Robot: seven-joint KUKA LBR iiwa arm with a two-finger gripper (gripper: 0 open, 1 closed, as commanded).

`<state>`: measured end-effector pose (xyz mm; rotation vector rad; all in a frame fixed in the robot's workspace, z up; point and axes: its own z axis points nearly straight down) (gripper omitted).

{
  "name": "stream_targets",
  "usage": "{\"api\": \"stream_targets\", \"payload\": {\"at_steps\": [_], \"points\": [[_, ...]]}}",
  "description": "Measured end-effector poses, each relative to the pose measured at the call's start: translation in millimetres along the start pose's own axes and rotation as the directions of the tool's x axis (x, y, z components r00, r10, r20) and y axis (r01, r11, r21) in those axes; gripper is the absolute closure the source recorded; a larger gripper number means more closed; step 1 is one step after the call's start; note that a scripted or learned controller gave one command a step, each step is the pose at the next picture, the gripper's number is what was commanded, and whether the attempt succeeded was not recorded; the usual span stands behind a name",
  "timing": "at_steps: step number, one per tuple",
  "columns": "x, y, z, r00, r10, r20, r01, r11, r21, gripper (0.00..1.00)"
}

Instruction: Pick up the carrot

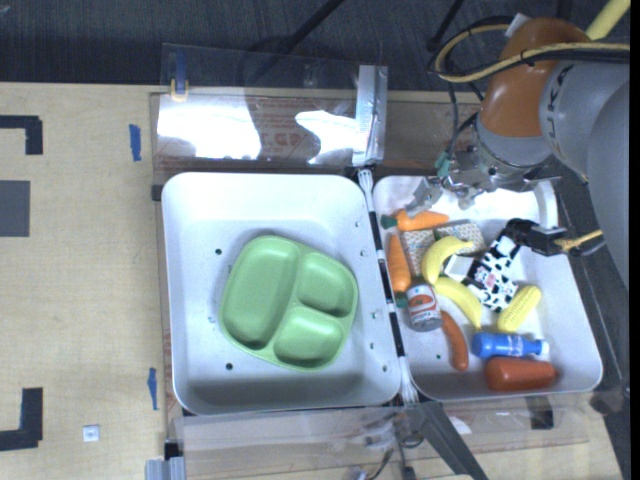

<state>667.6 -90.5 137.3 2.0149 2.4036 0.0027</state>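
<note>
A grey robot arm reaches into the right-hand bin (575,368), its gripper (455,181) poised at the far edge; whether it is open or closed cannot be told. The carrot (422,220) lies just below and slightly left of the gripper, its long axis running roughly left to right, orange tip toward a banana (452,273). Toys crowd the bin floor, leaving little room. A green plate (288,300) sits well left.

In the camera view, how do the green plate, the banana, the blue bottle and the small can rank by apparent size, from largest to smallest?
1. Green plate, by far the largest.
2. Banana.
3. Blue bottle.
4. Small can.
The bottle and the can look close in size, so their order is unsure.
</note>
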Motion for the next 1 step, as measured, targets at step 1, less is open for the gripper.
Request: {"api": "stream_targets", "payload": {"at_steps": [1], "points": [[-4.3,1.1,41.9,0.996,-0.088,-0.001,0.088,0.996,-0.002,0.0]]}}
